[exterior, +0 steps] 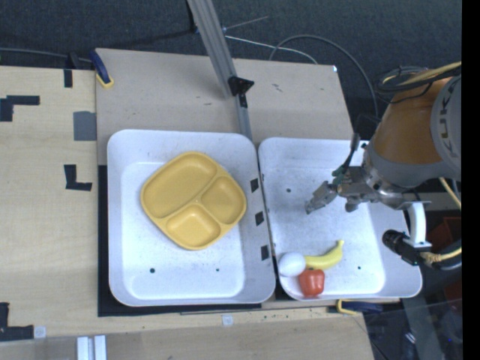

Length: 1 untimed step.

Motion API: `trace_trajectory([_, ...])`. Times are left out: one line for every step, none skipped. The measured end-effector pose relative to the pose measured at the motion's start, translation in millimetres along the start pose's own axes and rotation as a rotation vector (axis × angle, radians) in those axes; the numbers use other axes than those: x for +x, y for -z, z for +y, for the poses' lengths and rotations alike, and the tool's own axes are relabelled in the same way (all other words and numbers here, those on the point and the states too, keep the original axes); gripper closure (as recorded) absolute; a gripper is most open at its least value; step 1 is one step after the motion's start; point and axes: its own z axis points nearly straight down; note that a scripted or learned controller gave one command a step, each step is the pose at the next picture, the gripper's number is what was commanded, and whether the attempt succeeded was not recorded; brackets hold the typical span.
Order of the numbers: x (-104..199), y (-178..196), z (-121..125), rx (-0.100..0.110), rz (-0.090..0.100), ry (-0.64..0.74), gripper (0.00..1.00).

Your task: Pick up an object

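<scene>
Overhead, my tool (321,197) hangs above the right bin (300,163), apparently parted and holding nothing; I'd drop squarely over the banana (328,256), avoiding the egg (292,263).

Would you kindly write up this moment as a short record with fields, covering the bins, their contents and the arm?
left bin: holds a yellow divided plate, three compartments
right bin: holds a banana, a white ball and a red pepper, clustered at the near left corner
arm: reaches in from the right
pincer: over the right bin's middle, nothing seen between its fingers
task status: no object picked up yet
</scene>
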Motion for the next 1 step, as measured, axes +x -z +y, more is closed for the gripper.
trace_trajectory([-0.1,0.0,0.0,0.0,0.0,0.0,0.0])
